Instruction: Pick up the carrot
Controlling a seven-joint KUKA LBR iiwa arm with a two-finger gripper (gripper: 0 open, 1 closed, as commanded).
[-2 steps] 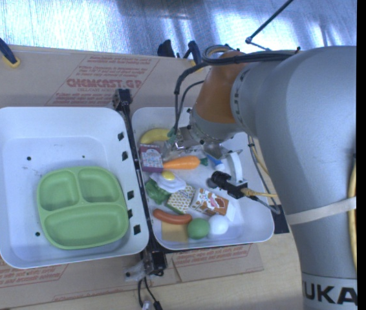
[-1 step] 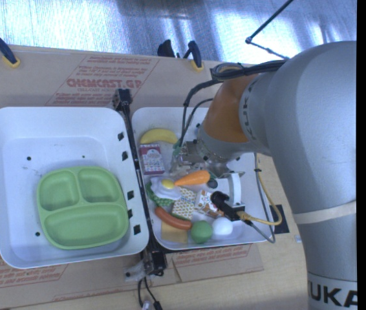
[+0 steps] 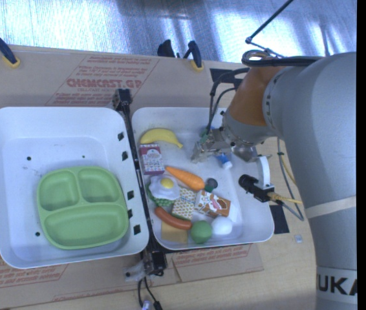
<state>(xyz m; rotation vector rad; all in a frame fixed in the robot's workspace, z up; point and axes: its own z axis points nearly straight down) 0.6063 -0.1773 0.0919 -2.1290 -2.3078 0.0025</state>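
Diagonally, carrot (image 3: 185, 177), tip toward upper left.

Both white bins (image 3: 15, 173) look like smooth plastic w/ a soft sheen. Green divided tray (image 3: 79, 205) at 9 o'clock: matt plastic, smooth. Carrot (image 3: 184, 177) near centre: glossy orange plastic. Banana (image 3: 159, 136) at 12 of it: smooth yellow plastic, slight shine. Sausage (image 3: 172, 218) and green ball (image 3: 200, 232) at 6: shiny plastic. Small red carton (image 3: 151, 158): printed card or plastic, can't tell which. Bench top (image 3: 99, 79) at 11: brown cardboard, matt, red print. Arm (image 3: 319, 128) at 3: smooth grey painted shell, satin; orange band (image 3: 251, 99) semi-gloss. Gripper (image 3: 214, 148): bare metal look, dull.
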